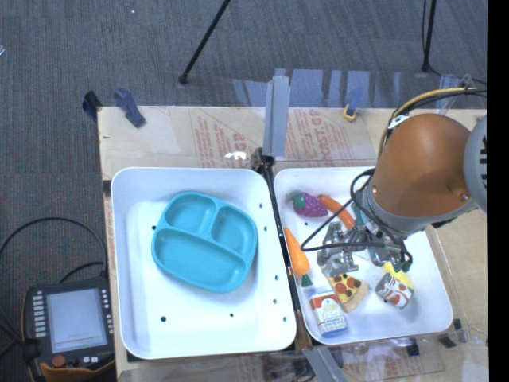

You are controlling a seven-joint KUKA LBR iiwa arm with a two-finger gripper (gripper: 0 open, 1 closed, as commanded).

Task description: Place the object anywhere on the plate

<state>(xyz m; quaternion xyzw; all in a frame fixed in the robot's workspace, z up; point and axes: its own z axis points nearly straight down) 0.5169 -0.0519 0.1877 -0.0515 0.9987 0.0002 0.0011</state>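
A blue divided plate (205, 240) lies in the left bin (135, 309), with nothing on it. In the right bin (433, 309) my gripper (347, 255) hangs low over the toys, right above a pizza slice (348, 288). Beside it lie a long carrot (296, 253) at the bin's left wall, purple grapes (309, 204) and a small carrot (335, 208) towards the back, a small carton (328, 311) at the front and a can (394, 290) to the right. The arm's orange band (421, 169) hides the bin's back right part.
A yellow piece (400, 270) peeks out by the can. A grey upright post (276, 118) stands behind the seam between the bins. A teach pendant (70, 325) lies on the floor at the lower left, and blue clamps (127, 106) sit at the bench's back edge.
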